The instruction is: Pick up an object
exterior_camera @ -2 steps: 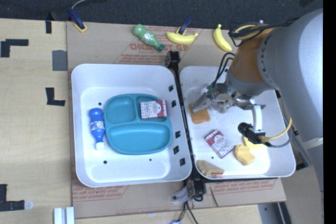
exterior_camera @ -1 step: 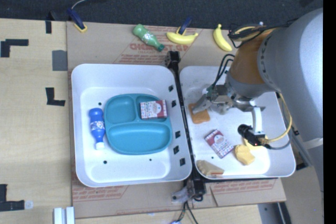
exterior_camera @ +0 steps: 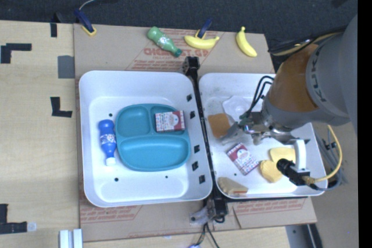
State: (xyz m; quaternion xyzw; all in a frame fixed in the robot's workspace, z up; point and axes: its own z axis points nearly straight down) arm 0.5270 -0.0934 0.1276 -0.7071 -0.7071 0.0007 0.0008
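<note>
The left bin (exterior_camera: 93, 142) holds a blue bottle (exterior_camera: 107, 141) lying along its left side, just beside a teal divided plate (exterior_camera: 152, 151). A small red-and-white carton (exterior_camera: 170, 121) rests in the plate's far right compartment. The right bin (exterior_camera: 216, 85) holds a brown block (exterior_camera: 219, 124) at its left, a red card packet (exterior_camera: 242, 158) nearer, a bread slice (exterior_camera: 232, 186) at the near edge, and yellow pieces (exterior_camera: 274, 164) to the right. The gripper (exterior_camera: 251, 125) hangs above this bin between block and packet; its state cannot be told.

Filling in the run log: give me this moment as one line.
arm: over right bin | gripper: low, beside brown block | red packet: loose in bin | plate: left bin, holds carton
</note>
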